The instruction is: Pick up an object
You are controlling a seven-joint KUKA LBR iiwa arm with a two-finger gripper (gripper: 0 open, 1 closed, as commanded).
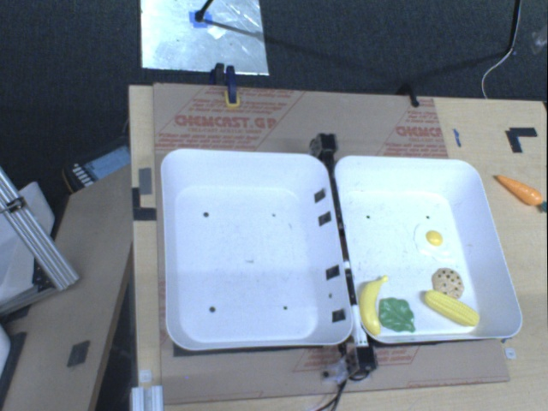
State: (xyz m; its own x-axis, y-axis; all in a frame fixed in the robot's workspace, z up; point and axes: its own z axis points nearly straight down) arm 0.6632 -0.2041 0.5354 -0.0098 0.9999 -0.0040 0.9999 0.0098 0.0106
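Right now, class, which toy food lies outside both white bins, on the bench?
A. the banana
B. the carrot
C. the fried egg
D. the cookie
B: the carrot lies on the bench beyond the right bin's rim, while the banana, cookie and fried egg all lie inside that bin.

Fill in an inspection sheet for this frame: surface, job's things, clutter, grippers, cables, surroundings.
Surface: cardboard-covered bench bearing the left bin and the right bin, side by side.
Job's things: in the right bin, toy fried egg, cookie, corn cob, banana, green leafy piece touching the banana.
Clutter: toy carrot on the bench, right of the bins.
Grippers: nothing seen.
Cables: white cable at upper right; dark wires at the front edge.
Surroundings: dark carpet, foil sheet, aluminium frame.
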